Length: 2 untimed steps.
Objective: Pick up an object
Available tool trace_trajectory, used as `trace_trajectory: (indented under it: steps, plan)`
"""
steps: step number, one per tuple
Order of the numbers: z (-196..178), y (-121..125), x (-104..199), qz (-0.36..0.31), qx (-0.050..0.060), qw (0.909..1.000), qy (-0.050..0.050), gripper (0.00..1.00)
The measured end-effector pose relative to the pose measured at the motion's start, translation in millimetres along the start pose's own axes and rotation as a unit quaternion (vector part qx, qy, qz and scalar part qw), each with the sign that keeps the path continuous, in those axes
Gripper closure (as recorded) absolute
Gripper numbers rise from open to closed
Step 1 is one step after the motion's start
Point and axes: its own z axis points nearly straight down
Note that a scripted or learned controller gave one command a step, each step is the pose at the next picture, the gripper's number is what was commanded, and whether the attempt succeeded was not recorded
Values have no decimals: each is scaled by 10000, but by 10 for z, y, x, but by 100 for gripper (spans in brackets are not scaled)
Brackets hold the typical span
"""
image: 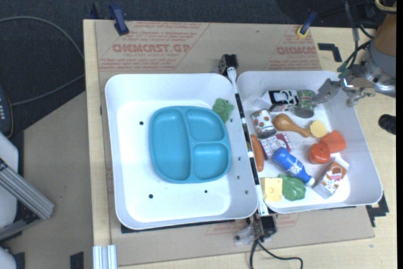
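Over the far right bin [249, 82], the gripper [329, 91] hangs; I cannot tell its state, and crowded toys could make it slip

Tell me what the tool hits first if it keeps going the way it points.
Probably the small round green-lidded can, just left of the grey metal tool in the right white bin; depth is unclear from above.
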Motion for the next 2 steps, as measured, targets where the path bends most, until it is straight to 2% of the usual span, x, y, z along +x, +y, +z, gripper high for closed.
trace_trajectory:
  steps: [1, 2]
  plan:
    - [1050, 147, 396, -4, 8, 10000, 5, 0]
    - [1099, 498, 27, -32, 209, 9998, 58, 0]
